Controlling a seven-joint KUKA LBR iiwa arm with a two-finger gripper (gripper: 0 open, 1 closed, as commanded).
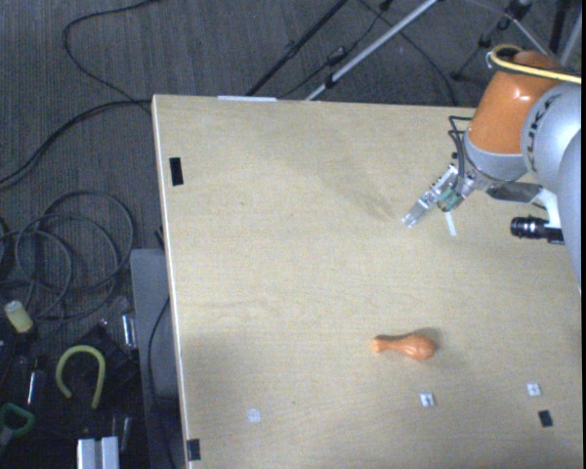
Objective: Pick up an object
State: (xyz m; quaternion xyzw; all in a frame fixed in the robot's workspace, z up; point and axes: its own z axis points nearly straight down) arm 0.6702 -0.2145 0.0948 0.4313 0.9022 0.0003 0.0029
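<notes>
— Gourd (pixel 406 346), orange with a thin neck: where does it lie?
— On the tan board (pixel 303 262), toward the near edge, neck pointing left, well apart from the gripper (pixel 432 209).
— And the gripper?
— It hangs over the board's right part, below the arm (pixel 527 125). Its fingers (pixel 413 215) are spread, with nothing between them.
— Anything beside the board?
— Cables (pixel 59 252) lie on the floor at the left.

The single camera looked down from above at a slant, set fairly far back. The pale wooden bench top (pixel 303 262) filled the centre and right of the frame, with dark carpet (pixel 68 66) and cables along the top and left. The arm (pixel 527 125) entered from the upper right.
</notes>
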